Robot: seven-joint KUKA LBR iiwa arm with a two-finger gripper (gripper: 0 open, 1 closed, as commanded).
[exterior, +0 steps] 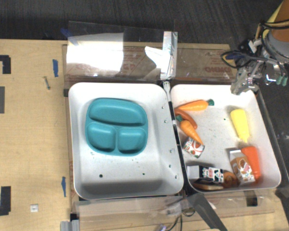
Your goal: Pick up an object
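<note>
Camera view has the gripper [244,83] sitting at the upper right of the frame, over the top right corner of the right bin [272,150]. Can't tell how its fingers are set, too small and cluttered with cables up there, and nothing shows between them.

Stuff in the right bin: a carrot [193,106] near the upper left with a green tip, a second carrot [190,130] just below it angled down, and a small packet [194,148] touching its lower end, red and white print but unreadable. A yellow piece [240,123] lies toward the right. Lower right there's an orange bottle [252,161] next to a brown pack [240,166], label too blurry to read. Along the bottom edge is a black and white carton [212,173], writing not legible either.

Left bin [82,177] holds a teal tray [117,125] with three compartments.
</note>
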